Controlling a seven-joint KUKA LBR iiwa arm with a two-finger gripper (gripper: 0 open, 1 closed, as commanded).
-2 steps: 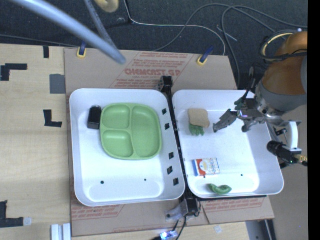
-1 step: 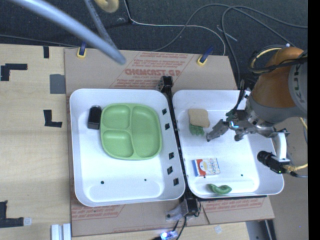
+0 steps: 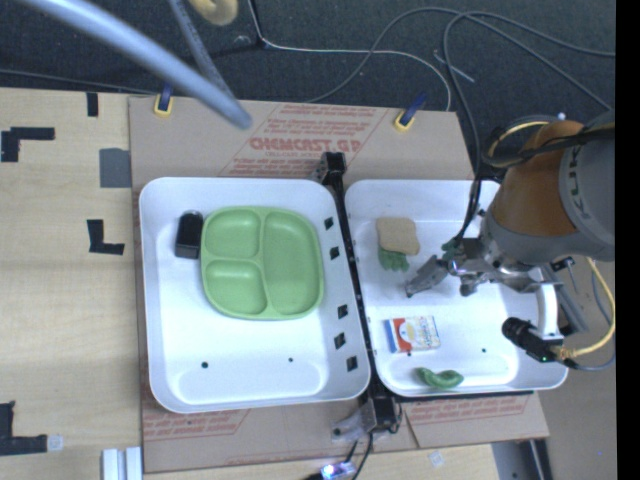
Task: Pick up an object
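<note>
In the right bin (image 3: pixel 500 203) lie a tan block (image 3: pixel 398 233) with a small green piece (image 3: pixel 393 259) against its near side. A white packet with red and blue print (image 3: pixel 413 333) sits further forward. A green pod-shaped item (image 3: pixel 439 376) rests near the front wall. My gripper (image 3: pixel 438 286) hangs over the middle of the right bin, just right of the green piece and above the packet. Its fingers stand open and spread, with nothing between them.
The left bin (image 3: pixel 160 298) holds a green divided plate (image 3: pixel 263 263) and a small black block (image 3: pixel 188 235) at the plate's left. A black divider (image 3: pixel 345 278) runs between the bins. Cables lie on the dark floor behind the bench.
</note>
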